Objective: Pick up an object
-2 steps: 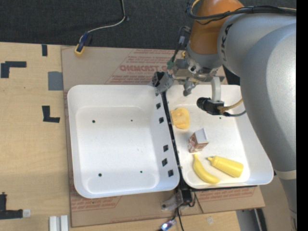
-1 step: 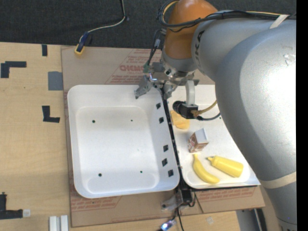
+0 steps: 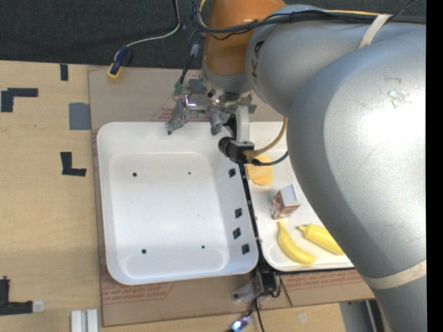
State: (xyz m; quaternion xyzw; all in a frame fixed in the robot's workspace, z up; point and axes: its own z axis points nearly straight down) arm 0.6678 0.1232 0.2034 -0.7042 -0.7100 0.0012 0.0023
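My gripper (image 3: 196, 122) hangs over the far rim of the left white bin (image 3: 166, 206), its two fingers spread open and nothing between them. The right bin (image 3: 273, 258) holds the loose objects: a round orange-yellow piece (image 3: 261, 173) near the divider, a small brown and white box (image 3: 285, 203), a yellow banana (image 3: 293, 246) and a second yellow, pepper-like item (image 3: 322, 238). The gripper is up and left of all of them, touching none. The arm's grey body hides much of the right bin.
The bins stand on a cardboard sheet (image 3: 138, 95) on the wooden bench. A black cable runs along the divider (image 3: 243, 199) between the bins. A yellow-tipped cable (image 3: 119, 64) lies at the back left.
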